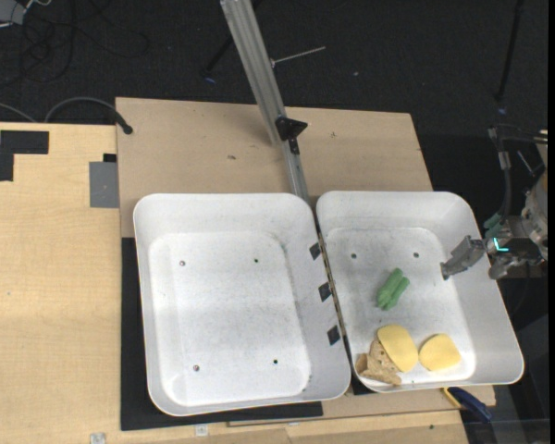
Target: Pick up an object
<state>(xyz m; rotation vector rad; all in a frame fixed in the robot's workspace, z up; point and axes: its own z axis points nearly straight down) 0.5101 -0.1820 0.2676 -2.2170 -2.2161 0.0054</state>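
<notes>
The right bin [416, 213] holds a green oblong object [392, 289] near its middle. Two yellow rounded objects [398, 348] [439, 352] lie by its front edge, with a tan crumbly piece [379, 368] beside them at the front left corner. My gripper [486, 263] hangs over the bin's right rim, to the right of the green object and apart from it. It is open, with one grey finger [458, 256] reaching over the bin and nothing between the two fingers.
The left bin [222, 294] lies beside the right one, joined by black clips [326, 289]. A slanted metal rail [259, 72] rises behind the bins. The wooden bench [46, 276] extends to the left.
</notes>
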